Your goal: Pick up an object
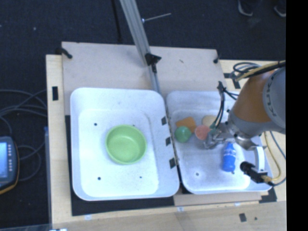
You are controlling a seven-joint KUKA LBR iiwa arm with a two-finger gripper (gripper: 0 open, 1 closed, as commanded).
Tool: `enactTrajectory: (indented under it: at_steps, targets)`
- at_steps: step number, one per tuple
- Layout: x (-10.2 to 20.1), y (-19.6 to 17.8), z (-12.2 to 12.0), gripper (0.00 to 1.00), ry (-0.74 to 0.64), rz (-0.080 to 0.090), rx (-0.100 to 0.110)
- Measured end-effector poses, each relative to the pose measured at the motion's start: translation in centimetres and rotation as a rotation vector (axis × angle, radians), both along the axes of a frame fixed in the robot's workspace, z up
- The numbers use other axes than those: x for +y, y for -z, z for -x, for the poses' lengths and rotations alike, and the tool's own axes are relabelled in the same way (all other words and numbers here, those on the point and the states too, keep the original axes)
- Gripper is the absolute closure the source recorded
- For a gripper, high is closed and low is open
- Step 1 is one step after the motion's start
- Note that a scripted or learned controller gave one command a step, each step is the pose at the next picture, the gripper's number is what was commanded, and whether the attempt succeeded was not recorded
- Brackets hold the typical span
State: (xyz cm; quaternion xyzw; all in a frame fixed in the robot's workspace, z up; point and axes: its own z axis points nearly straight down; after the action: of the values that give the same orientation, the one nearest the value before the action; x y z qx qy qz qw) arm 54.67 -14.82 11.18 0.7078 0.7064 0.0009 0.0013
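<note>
So the pickable stuff is all in the right bin [192,179], bunched up in its upper half. There's a green ball [183,134] near the bin's left wall, an orange piece [187,123] touching it from just above, a pinkish-red round thing [201,132] right beside those, and a pale cream object [209,121] a bit higher up. Lower and further right lies a blue bottle-looking item [229,158], roughly upright in the frame, sitting apart from the cluster.

The gripper [212,139] is down in that bin, right next to the pink thing and just up-left of the blue one. Honestly it's a blurry metallic blob from this angle, so I can't tell how wide it's spread or whether it's got anything pinched. Could be touching the pink object, could be just beside it.

The arm [250,107] comes in from the right edge of the frame, orange band and grey body covering the bin's upper right corner.

Left bin [91,105] has a green bowl [126,144] sitting about in the middle, well away from all the action. Both bins rest on a tan bench [106,61], and a metal pole [134,23] slants down from the top centre.
</note>
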Motion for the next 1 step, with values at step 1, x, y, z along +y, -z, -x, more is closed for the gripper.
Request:
enactTrajectory:
  at_steps: [1]
  targets:
    - [-0.3,-5.09,0.86,1.0,-0.001,0.001,-0.001]
